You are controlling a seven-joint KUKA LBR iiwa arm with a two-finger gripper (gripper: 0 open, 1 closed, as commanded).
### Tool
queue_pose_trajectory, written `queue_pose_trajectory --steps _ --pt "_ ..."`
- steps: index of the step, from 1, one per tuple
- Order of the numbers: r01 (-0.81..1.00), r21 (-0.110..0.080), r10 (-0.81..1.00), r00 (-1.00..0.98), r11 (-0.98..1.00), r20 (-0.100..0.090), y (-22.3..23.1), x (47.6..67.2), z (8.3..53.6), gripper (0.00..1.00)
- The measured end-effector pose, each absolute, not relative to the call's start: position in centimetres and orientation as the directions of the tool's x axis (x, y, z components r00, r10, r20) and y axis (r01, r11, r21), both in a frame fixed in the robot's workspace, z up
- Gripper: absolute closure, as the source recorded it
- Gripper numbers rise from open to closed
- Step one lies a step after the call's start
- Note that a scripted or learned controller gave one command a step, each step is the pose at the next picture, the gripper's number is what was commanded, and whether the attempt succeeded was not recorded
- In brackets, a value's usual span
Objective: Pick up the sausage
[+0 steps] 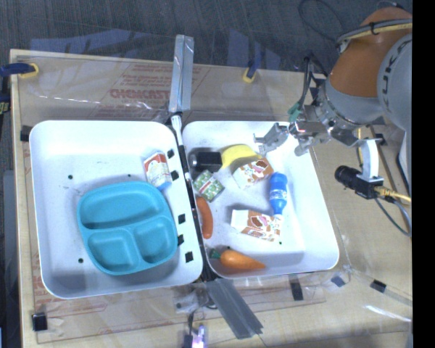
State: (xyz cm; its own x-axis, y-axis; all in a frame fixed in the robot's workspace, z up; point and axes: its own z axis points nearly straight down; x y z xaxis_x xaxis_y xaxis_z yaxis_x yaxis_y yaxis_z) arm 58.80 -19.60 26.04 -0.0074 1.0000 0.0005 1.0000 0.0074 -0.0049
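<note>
Sausage in right bin, left edge.

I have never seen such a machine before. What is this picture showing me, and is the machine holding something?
One camera above a bench looks down at a slant. The grey robot arm with an orange band reaches in from the right; its two-finger metal hand hangs over the right white bin with nothing between its fingers. That bin contains a small reddish-brown sausage, an orange carrot, a blue bottle, a yellow round item and small printed cartons. The left white bin contains a light blue divided plastic tray and one small carton.
</note>
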Motion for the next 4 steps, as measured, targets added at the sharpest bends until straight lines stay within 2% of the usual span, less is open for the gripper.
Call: queue_pose_trajectory --steps 1,2,3,4 --pt "0.998 -0.006 0.998 -0.063 0.063 0.001 -12.4 57.1 13.7 0.0" --pt "0.998 0.003 0.998 -0.057 0.057 -0.001 -12.4 54.5 10.3 0.0" --pt "0.988 0.068 0.99 -0.14 0.142 -0.034 -10.8 51.3 10.8 0.0" --pt "0.985 0.062 0.987 -0.161 0.161 -0.011 -9.8 51.5 12.2 1.0"
